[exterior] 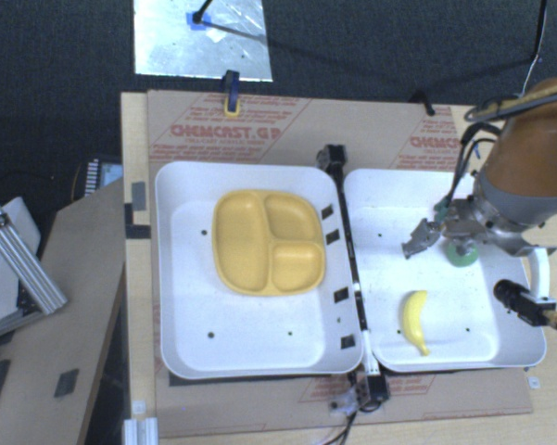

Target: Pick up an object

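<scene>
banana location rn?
The banana lies in the right bin, near its front edge, below and left of the pincer, across the divider from the yellow tray.

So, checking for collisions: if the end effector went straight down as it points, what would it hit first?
Probably the small green object right under the end effector, or else the right bin's floor; depth is unclear.

We count two white bins [181,248], one yellow divided plate [267,241], one banana [414,320] and one green round object [462,253].
</scene>
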`<act>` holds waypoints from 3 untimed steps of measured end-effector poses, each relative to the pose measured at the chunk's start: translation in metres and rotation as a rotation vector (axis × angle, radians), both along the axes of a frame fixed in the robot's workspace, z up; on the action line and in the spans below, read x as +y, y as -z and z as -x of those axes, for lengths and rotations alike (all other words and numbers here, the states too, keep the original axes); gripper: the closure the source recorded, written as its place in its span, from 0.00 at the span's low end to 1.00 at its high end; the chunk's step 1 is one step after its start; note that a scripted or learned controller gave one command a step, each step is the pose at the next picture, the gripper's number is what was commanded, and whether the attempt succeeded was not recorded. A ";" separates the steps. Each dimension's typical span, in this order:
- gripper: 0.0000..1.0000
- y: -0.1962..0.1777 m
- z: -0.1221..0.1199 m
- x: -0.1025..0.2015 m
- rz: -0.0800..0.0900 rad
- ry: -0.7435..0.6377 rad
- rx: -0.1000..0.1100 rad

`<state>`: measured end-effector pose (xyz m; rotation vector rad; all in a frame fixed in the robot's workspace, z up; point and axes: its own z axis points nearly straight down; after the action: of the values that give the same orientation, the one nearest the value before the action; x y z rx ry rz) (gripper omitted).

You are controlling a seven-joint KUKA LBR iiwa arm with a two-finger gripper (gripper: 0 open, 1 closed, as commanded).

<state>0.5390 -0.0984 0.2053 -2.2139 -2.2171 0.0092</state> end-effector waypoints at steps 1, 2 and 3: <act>0.00 -0.005 -0.003 0.000 0.002 -0.002 -0.011; 0.00 0.037 -0.006 0.001 0.001 0.000 -0.008; 0.00 0.079 -0.008 0.003 0.001 0.001 -0.007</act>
<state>0.5466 -0.0952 0.1259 -2.2193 -2.2198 0.0022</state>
